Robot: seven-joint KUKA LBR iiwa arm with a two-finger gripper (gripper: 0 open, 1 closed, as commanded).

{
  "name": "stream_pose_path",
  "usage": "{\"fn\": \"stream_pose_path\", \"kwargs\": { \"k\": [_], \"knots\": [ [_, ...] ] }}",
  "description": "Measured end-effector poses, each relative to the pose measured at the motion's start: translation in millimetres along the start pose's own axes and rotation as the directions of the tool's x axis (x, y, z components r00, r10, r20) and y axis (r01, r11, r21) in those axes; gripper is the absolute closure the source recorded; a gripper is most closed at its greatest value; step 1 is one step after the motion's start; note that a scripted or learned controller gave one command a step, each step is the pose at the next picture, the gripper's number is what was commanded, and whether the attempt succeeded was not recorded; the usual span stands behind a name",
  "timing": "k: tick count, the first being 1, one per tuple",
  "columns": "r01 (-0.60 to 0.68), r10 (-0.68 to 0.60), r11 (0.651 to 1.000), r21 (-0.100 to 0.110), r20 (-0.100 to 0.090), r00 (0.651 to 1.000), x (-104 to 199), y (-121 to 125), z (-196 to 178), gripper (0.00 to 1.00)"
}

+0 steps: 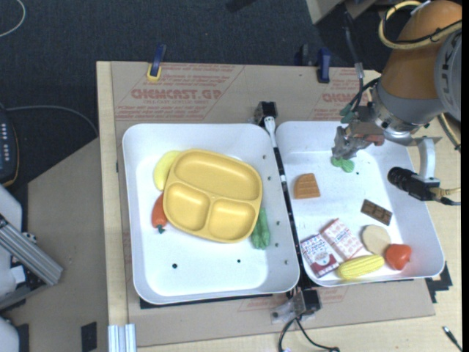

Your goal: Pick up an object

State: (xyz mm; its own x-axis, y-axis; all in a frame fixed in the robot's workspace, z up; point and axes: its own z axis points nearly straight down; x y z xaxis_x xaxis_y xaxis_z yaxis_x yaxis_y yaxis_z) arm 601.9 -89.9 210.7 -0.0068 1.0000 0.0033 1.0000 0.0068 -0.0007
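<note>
Where the yellow divided tray (212,195) fills the left bin (143,218), it hides most of a yellow piece (164,169) at nine o'clock, an orange-red piece (159,214) at eight and a green piece (261,231) at four; in the right bin (429,229), the gripper (344,150) sits on a small green object (343,164) at twelve, grip impossible to tell

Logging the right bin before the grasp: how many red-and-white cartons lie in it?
2, side by side near the right bin's front edge: one carton to the view's left, the other carton just right of it, behind the corn cob.
</note>
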Motion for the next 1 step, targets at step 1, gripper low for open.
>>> {"fn": "stream_pose_path", "kwargs": {
  "k": [1],
  "knots": [
    [0.0, 0.0, 1.0, -0.005, 0.002, 1.0, 48.6, 13.3, -13.2, 1.0]
  ]
}}
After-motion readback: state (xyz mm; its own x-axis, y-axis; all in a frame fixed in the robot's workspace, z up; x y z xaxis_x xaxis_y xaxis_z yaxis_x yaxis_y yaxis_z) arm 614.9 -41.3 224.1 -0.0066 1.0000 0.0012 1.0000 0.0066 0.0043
